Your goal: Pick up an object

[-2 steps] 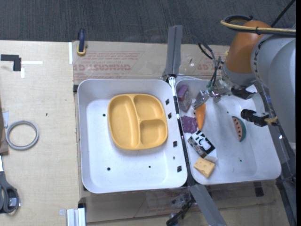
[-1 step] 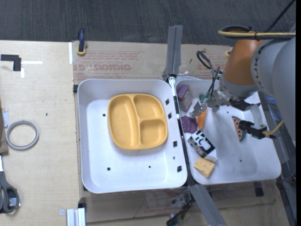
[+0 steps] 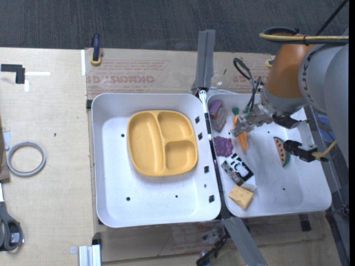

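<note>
My gripper hangs over the back left part of the right bin. Its tip is right at the upper end of a small orange carrot, which points down toward the bin floor. Whether the carrot is held or merely lies under the tip is hidden by the gripper body. Around it lie a purple bunch of grapes, a watermelon slice, a black-and-white packet, a cheese wedge and a greyish-purple item.
The left bin holds a yellow divided plate. A raised divider separates the two bins. On the bench to the left lie a grey ring and scissors. The arm and its cables cover the right bin's back right corner.
</note>
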Robot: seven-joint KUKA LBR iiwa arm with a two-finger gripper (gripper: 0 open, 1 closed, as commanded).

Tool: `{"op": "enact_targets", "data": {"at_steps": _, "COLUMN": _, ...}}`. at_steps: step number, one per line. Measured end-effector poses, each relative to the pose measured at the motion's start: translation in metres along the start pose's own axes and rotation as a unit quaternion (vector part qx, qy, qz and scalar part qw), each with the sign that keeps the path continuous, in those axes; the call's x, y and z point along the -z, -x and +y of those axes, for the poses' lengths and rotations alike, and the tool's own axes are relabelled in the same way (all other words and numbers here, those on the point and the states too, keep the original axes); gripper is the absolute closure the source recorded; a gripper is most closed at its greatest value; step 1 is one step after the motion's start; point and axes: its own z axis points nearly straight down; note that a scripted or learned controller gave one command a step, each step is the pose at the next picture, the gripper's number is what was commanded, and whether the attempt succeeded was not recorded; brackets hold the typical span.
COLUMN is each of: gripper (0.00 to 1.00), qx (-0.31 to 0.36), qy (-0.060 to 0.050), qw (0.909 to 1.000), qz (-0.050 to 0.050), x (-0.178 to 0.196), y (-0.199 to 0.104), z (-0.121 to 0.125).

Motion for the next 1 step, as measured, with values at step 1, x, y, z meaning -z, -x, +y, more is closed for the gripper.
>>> {"op": "enact_targets", "data": {"at_steps": 1, "gripper": 1.00, "qx": -0.051, "qy": 0.000, "qw": 0.9987, "qz": 0.001, "x": 0.1172, "y": -0.0630, "z": 0.0206}}
